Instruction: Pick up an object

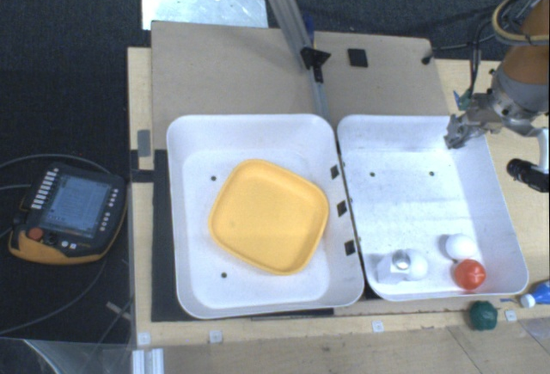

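A yellow square plate (pixel 269 216) lies in the left bin (pixel 193 140). In the right bin (pixel 412 183), near its front edge, rest a white ball (pixel 458 246), a red ball (pixel 469 274) just in front of it, and a small white and grey object (pixel 402 263) to their left. My gripper (pixel 456 133) hangs over the far right corner of the right bin, well away from these objects. Nothing shows between its fingers, and their spread is too small to read.
A dark green ball (pixel 482 315) and a blue-tipped item (pixel 536 297) lie on the bench outside the right bin's front corner. A teach pendant (pixel 69 211) rests on the floor at left. A metal pole (pixel 288 7) slants behind the bins.
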Controlling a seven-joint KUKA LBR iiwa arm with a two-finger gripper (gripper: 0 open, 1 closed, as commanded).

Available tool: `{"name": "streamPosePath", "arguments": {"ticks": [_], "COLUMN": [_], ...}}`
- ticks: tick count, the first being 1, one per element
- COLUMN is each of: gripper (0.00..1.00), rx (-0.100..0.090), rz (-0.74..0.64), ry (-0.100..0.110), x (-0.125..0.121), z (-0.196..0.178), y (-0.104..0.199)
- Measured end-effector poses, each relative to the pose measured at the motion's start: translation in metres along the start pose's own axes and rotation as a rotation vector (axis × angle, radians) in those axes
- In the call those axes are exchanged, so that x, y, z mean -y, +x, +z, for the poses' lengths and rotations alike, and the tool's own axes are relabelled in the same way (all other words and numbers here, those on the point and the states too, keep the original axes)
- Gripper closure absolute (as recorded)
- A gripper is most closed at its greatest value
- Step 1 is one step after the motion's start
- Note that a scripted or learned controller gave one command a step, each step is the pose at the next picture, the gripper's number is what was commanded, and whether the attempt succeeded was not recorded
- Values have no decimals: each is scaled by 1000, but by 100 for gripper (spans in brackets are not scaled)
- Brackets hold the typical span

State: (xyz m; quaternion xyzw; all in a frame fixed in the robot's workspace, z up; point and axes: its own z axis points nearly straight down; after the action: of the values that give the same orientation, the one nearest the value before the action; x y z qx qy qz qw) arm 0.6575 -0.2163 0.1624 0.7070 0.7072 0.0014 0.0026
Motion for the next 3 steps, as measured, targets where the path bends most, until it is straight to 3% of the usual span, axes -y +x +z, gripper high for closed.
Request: {"name": "streamPosePath", "arguments": {"ticks": [2, 3], "gripper": [100, 100], "rx": [-1, -1], "rz": [-1, -3], "ry": [2, 4], "x": [1, 13], "z": [-79, -82], "y": [1, 47]}}
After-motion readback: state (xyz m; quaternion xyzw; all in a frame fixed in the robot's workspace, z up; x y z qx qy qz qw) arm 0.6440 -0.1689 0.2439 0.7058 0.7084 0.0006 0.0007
